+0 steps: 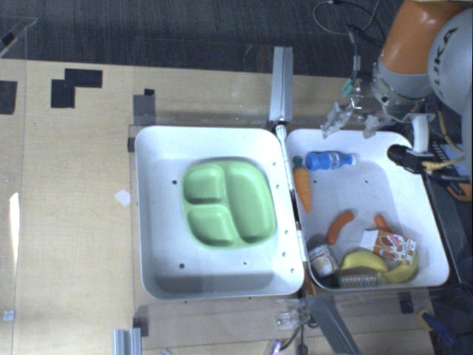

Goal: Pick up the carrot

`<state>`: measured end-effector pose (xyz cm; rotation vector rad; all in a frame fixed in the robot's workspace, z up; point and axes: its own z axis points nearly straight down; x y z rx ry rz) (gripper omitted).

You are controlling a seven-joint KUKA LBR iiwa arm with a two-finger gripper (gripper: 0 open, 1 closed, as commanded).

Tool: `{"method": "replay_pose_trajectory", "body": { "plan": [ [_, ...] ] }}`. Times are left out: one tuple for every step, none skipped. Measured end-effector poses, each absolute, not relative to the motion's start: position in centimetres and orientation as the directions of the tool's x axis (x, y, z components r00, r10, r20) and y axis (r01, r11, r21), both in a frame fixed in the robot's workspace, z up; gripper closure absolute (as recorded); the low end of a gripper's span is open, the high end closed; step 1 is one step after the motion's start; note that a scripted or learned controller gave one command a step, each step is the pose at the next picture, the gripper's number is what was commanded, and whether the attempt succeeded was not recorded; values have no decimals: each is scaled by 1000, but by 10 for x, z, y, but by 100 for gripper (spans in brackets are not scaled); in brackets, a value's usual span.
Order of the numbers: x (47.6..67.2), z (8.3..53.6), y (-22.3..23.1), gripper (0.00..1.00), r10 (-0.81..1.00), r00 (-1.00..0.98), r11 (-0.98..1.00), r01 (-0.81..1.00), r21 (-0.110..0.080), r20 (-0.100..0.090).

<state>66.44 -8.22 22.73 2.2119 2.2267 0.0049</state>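
Floor: dark grey carpet at the top of the view, behind the bench.
Bench (66, 220): pale wood top w/ a few black square marks near the upper left; carries both bins side by side.
Arm (429, 28): grey w/ orange band, comes in from the right, sits over the top right corner of the right bin.
Left bin (159, 257): white, shallow, holds just the green tray.
Right bin (414, 198): white, shallow, w/ all the small items in it.
Green tray (226, 202): 3 compartments, lies flat around the middle of the left bin.
Gripper (351, 120): hangs over the far rim of the right bin, 2 fingers spread apart, nothing btwn them; well apart from the carrot.
Banana (380, 265): yellow, near the front wall of the right bin, partly under the carton.
Blue bottle (329, 160): lying on its side near the back of the right bin, just above the carrot's top end.
Carton (388, 246): small red and white box, front right, touching the banana.
Carrot (302, 188): orange, lies lengthwise against the left wall of the right bin, green end toward the back.
Sausage (339, 226): reddish-orange, tilted, mid bin, right of and below the carrot.
Can (321, 259): small tin at front left corner, beside the banana.
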Motion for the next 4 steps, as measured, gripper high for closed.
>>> {"method": "replay_pose_trajectory", "body": {
  "plan": [
    [615, 96, -101, 0, 991, -131, 131, 991, 7, -1],
    [617, 108, -101, 100, 991, -132, 132, 991, 13, -2],
    [611, 138, -86, 100, 975, -223, 223, 975, 7, -2],
    [596, 107, -103, 100, 997, 81, -81, 997, 4, 0]
  ]
}}
